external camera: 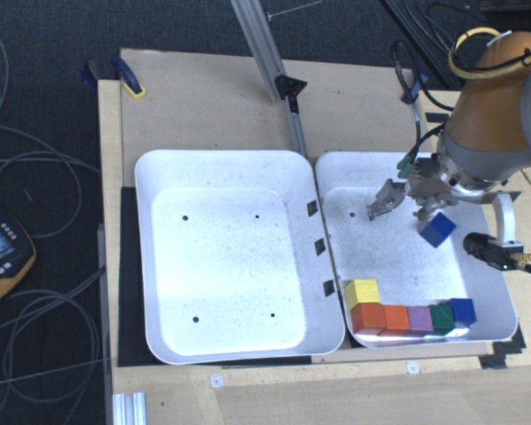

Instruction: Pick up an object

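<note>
— How is the light on the bench (pixel 203 104)?
— Bright and even, falling from above. The two white bins (pixel 221 255) glow almost washed out, though the speckles on their floors stay readable.
— Shadows?
— Soft ones. A faint grey edge sits inside the left bin's rim, and a dark strip runs under its near-left side.
— Glare?
— A sheen on the arm's orange band (pixel 500 56). The dark floor (pixel 44 60) around stays dim, cables just visible.
— Focus?
— Moderate throughout; the coloured blocks (pixel 407 312) look slightly soft, edges a touch grainy. No strong bending at the borders.
</note>
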